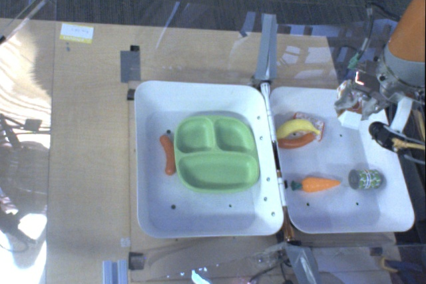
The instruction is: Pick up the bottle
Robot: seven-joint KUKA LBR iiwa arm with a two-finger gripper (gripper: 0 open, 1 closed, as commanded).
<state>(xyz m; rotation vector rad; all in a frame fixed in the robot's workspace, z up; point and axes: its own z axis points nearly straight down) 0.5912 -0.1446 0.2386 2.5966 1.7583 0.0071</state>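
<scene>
Pale wooden tabletop carries two shallow white bins side by side, seen from above at a slant. Left bin holds a green divided plate at its centre, with a small orange sausage-shaped toy just beside the plate at nine o'clock. Right bin holds a yellow banana lying with a red piece at about ten o'clock, an orange carrot near six o'clock, and the bottle, small, green-speckled and lying on its side, at about four o'clock, apart from the carrot. Grey arm with its tool hangs over the bin's one o'clock corner, well apart from the bottle; whether the tool is spread or pressed together cannot be told. A good pick likely means travelling toward four o'clock, centring over the bottle, and closing across its narrow width, since a lying bottle may roll.
</scene>
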